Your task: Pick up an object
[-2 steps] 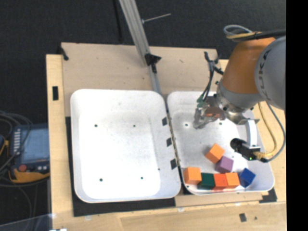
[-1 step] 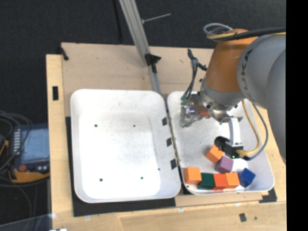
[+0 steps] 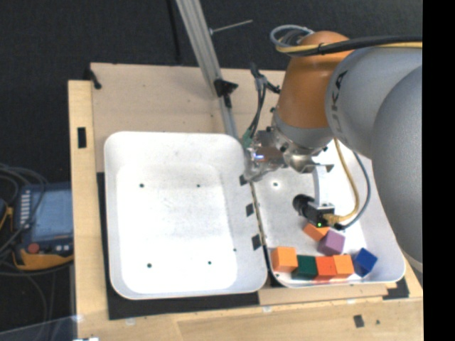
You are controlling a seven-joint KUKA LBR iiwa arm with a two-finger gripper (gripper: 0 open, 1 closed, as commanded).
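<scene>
The grey arm with the orange band (image 3: 313, 84) is reaching in from the right and is covering much of the far part of the right shallow white bin (image 3: 387, 279). Its two-finger gripper (image 3: 257, 159) is hanging over the far left edge of that bin, just beside the border with the left shallow white bin (image 3: 178, 212). The wrist is blocking the view from above, so I cannot tell whether the gripper is wide, narrow or holding anything.

The objects to pick are all lying at the near end of the right bin, well apart from the gripper. Along the near wall a row is sitting side by side: from left to right, an orange cube (image 3: 285, 258), a dark green cube (image 3: 306, 266), a red-orange cube (image 3: 325, 266), a light orange cube (image 3: 343, 264) and a blue cube (image 3: 365, 261), the last one turned at an angle. A purple cube (image 3: 331, 243) is resting just beyond the row, and a small orange block (image 3: 313, 230) is lying against its far left side.

A slanted aluminium rail (image 3: 202, 41) is running from the far side down toward the gap between the bins. Both bins are sitting on a pale wooden bench (image 3: 84, 204), and a handheld controller with a blue screen (image 3: 46, 222) is lying to its left.
</scene>
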